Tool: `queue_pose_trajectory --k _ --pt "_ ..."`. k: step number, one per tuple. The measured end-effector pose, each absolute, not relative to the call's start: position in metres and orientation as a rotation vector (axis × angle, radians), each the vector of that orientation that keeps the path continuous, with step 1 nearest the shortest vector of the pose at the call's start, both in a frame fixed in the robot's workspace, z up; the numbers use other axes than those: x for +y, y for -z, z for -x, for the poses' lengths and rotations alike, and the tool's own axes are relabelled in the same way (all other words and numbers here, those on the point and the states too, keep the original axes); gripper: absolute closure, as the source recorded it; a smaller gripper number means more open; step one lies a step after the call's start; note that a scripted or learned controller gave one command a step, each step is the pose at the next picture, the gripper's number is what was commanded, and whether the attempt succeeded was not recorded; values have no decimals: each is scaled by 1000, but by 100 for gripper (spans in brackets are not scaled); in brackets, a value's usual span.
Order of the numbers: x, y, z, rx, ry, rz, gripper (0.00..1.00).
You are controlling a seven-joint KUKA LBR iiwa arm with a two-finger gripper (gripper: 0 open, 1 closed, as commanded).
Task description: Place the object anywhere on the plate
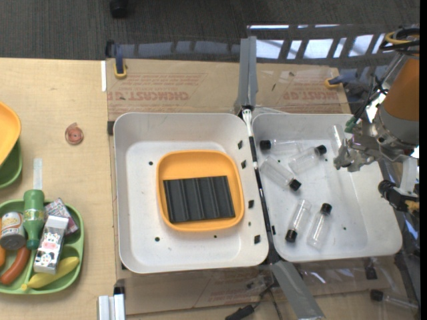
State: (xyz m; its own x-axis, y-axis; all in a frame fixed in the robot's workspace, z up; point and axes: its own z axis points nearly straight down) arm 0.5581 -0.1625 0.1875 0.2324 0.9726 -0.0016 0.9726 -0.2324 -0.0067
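Whether the jaws of the gripper (348, 157) are open or closed I cannot tell, because it looks small and blurred above the far right part of the right bin (373, 245). Several clear tubes (281, 175) with black caps lie loose in this bin, left of and nearer than the gripper. The orange plate (199, 163) sits in the left bin (133, 179), with a dark ribbed insert (200, 199) on it.

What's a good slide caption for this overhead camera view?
Gripper over the right bin of clear tubes; orange plate waits in the left bin.
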Motion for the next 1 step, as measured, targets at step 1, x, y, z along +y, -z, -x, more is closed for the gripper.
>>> queue_pose_trajectory --k 1 --pt "-217 -185 -631 -1999 -10 2418 100"
